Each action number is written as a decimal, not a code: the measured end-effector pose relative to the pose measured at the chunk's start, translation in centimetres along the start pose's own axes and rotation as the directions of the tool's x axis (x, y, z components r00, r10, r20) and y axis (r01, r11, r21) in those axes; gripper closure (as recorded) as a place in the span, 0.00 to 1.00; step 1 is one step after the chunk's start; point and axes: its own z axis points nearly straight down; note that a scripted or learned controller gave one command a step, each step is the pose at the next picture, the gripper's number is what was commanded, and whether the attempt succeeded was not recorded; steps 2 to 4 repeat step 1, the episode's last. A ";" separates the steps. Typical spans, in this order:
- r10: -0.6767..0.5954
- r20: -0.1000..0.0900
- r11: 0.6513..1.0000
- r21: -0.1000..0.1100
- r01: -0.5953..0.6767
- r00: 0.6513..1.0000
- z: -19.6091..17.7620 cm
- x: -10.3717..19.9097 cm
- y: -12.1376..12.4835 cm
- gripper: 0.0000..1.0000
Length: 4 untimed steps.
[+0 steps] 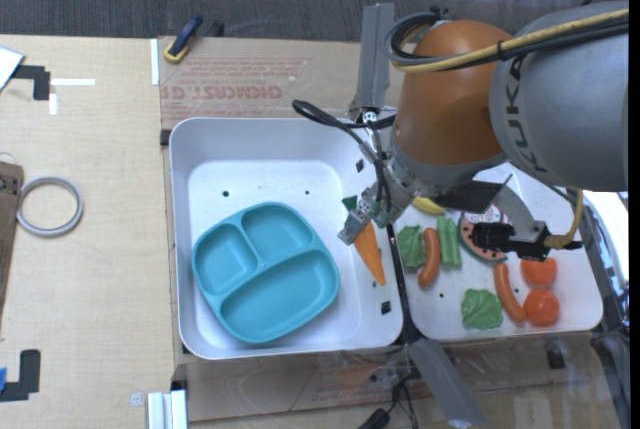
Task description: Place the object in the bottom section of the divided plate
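At the bin's right edge, end effector grips carrot.

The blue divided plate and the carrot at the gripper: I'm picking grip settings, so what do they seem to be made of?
The divided plate looks like moulded plastic, matte to satin: uniform teal colour, rounded rims, soft highlights. The carrot looks like a toy, probably plastic or rubber: flat, even orange with no natural texture. Whether it is hard or soft cannot be told from the view.
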 end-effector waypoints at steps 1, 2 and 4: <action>0.001 0.000 1.000 0.000 -0.001 1.000 0.0 0.0 0.0 0.00; 0.001 0.000 1.000 0.000 -0.001 1.000 0.0 0.0 0.0 0.00; 0.001 0.000 1.000 0.000 -0.001 1.000 0.0 0.0 0.0 0.00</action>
